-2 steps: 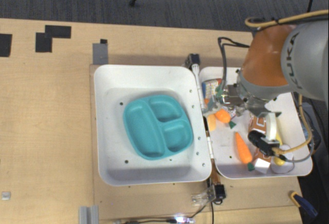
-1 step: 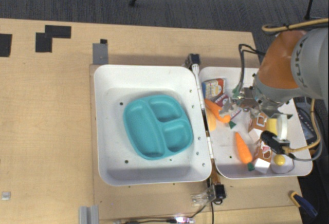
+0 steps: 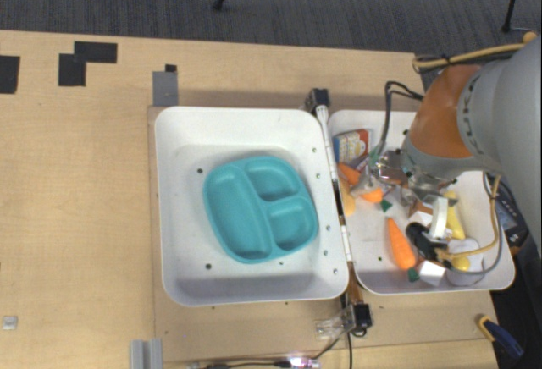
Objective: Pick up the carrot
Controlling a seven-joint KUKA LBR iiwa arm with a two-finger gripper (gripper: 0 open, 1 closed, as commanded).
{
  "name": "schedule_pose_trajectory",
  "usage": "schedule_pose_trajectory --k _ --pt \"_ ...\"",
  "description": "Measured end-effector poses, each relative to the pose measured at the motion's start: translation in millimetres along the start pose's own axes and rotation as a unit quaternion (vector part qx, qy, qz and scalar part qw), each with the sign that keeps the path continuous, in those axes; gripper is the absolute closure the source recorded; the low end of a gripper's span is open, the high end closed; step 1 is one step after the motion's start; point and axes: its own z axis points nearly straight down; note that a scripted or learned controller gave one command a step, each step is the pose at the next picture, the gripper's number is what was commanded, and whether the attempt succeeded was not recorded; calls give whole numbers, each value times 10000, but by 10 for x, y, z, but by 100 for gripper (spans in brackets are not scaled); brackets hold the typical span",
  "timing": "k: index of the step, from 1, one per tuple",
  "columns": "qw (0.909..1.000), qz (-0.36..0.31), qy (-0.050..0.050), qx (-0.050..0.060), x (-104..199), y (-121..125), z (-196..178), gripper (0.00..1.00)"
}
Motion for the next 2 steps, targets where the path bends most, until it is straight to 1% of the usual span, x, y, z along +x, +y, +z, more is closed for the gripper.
schedule_pose_trajectory --k 1,2 --pt "10000 -23 0 -30 12 26 -123 100" --pt "9832 1825 8 -9 533 544 -1009 100"
